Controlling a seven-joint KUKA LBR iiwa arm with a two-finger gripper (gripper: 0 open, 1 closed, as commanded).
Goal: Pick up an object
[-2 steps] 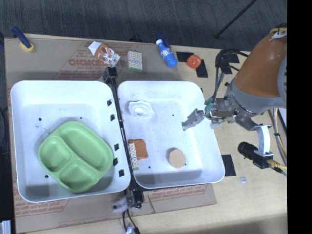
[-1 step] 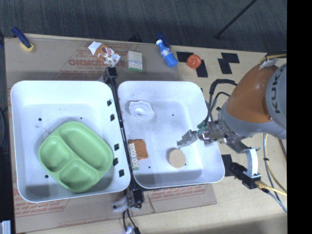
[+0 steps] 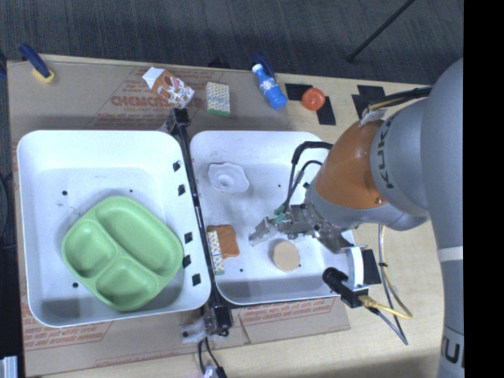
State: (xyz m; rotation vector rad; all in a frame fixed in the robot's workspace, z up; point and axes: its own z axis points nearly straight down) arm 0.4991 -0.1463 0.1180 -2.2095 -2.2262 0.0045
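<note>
Behind the bins on the cardboard-covered worktop [image 3: 118,101]: blue plastic bottle [image 3: 270,87] lying down, round orange object [image 3: 313,98], small green-patterned box [image 3: 218,98], crumpled snack packet [image 3: 167,87], blue-and-yellow clamp [image 3: 36,63].

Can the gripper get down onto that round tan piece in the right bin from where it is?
Probably yes. The gripper hangs in the right bin, just beside the round tan piece, which lies alone on the floor, apart from the brown packet by the wall.
</note>
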